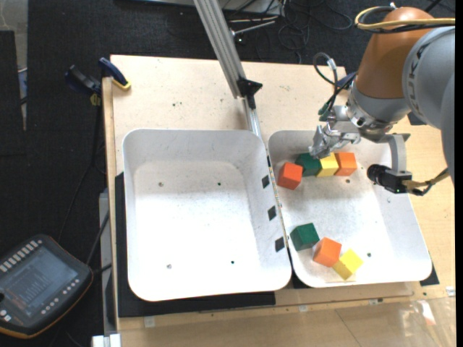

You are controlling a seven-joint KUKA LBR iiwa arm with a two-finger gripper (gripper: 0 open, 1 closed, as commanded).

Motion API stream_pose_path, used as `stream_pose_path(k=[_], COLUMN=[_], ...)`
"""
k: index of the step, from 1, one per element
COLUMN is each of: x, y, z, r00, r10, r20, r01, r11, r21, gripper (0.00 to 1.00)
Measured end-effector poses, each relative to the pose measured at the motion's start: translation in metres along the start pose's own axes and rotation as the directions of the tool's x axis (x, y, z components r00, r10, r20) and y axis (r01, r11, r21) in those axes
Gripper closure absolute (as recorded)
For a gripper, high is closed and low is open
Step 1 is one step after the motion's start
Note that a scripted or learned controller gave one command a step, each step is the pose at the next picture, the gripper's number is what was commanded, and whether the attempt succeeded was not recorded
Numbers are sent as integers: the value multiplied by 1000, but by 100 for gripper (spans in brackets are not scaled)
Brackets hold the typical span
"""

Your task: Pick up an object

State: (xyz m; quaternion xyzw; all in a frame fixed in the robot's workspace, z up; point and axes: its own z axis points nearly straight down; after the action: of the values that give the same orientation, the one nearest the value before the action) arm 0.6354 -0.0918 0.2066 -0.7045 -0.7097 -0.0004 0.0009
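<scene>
The green block (311,166) is seen in the upper part of the right bin (414,246), as the second in a short row of four blocks. To its left an orange block (290,174) is found, turned slightly and touching it. To its right a yellow block (329,166) and then a second orange block (346,163) are set side by side.

The gripper (325,144) is held just over the far edge of this row, above the green block and the yellow block. Whether it is wide, narrow or closed on anything cannot be told, since its tip is hidden by its own body. No block is seen lifted from the bin floor. The arm (405,63), grey with an orange band, is reached in from the right.

Nearer the front of the same bin a loose group is seen: a darker green block (304,235), an orange cube (327,251) just beside it, and a yellow cube (347,264) touching the orange one.

The left bin (132,150) is placed beside the right one, with their rims overlapping in the middle. Both are carried by a pale wooden bench (181,92). A slanted metal rail (217,31) is fixed at the bench's far side, a blue and yellow clamp (108,74) is attached at its far left corner, and a handheld control unit (36,288) is laid on the floor at lower left.
</scene>
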Motion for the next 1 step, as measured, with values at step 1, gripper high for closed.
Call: stream_pose_path(k=[1], x=[38], y=[-26], z=[-9], r00=[1000], r10=[1], r20=[1], r01=[-1], r11=[1000], r21=[1], gripper=[100])
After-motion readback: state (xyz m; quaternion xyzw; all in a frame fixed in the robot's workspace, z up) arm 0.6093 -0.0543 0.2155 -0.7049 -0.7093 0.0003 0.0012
